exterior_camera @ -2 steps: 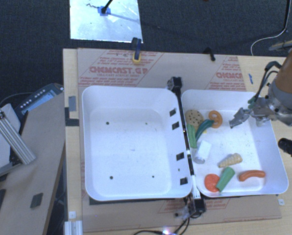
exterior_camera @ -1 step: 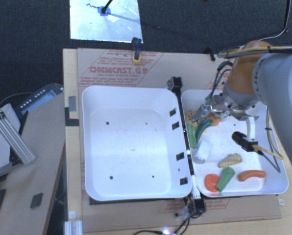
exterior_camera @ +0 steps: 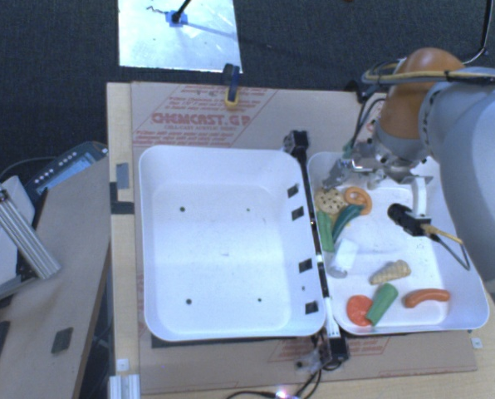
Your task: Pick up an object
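Grey metal makes up the arm (exterior_camera: 472, 131), the biggest thing in view. It comes in from the right with its orange band (exterior_camera: 409, 106) and bends down over the far end of the right bin (exterior_camera: 457, 252). Under both bins lies a pale board (exterior_camera: 198, 116) with red print. On it the left bin (exterior_camera: 222, 248) sits beside the right bin, and a line of black clips (exterior_camera: 301, 214) runs where their rims meet. Beyond the board a shiny silver sheet (exterior_camera: 177, 23) lies on the dark floor (exterior_camera: 48, 56).

The gripper (exterior_camera: 357, 168) hangs low at the far end of the right bin, just behind a cookie (exterior_camera: 329, 199) and an orange ring (exterior_camera: 357, 198). Whether the claw is released or clenched cannot be told from this angle.

All the toys lie in the right bin. A green pod (exterior_camera: 335, 223) stretches along the left wall. An orange sausage (exterior_camera: 426, 298) lies near the near right corner. A green stick (exterior_camera: 383, 302) lies tilted by the near wall, touching a red piece (exterior_camera: 360, 309) on its left. A yellowish cob (exterior_camera: 390, 271) lies just beyond the stick. A pale clear piece (exterior_camera: 340, 258), too faint to name, sits at the pod's near end. The cookie and the ring lie side by side at the pod's far end.
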`<state>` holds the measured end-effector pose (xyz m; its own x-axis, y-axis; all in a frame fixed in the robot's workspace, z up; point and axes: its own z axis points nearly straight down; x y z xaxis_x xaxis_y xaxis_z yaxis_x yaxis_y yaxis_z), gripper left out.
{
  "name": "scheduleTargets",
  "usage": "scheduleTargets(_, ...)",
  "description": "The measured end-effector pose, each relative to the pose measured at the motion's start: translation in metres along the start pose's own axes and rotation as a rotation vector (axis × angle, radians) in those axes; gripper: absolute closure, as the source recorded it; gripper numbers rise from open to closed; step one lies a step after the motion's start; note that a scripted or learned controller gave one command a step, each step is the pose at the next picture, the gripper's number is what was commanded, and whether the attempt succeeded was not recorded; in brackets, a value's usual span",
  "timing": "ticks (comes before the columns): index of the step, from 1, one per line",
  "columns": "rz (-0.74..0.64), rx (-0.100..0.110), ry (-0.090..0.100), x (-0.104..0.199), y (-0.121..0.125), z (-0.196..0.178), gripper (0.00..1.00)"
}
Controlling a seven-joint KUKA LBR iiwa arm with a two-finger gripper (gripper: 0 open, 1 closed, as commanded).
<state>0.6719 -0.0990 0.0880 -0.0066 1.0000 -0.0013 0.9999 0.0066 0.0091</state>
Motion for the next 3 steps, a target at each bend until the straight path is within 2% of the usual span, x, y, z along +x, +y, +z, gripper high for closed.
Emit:
scheduleTargets(1,-0.002,-0.005,0.0,0.0,0.001,-0.013,1.0)
scheduleTargets(2,-0.002,-0.001,0.001,0.033,0.0,-0.103,1.0)
scheduleTargets(3,-0.005,-0.007,0.003,0.092,0.002,-0.224,1.0)
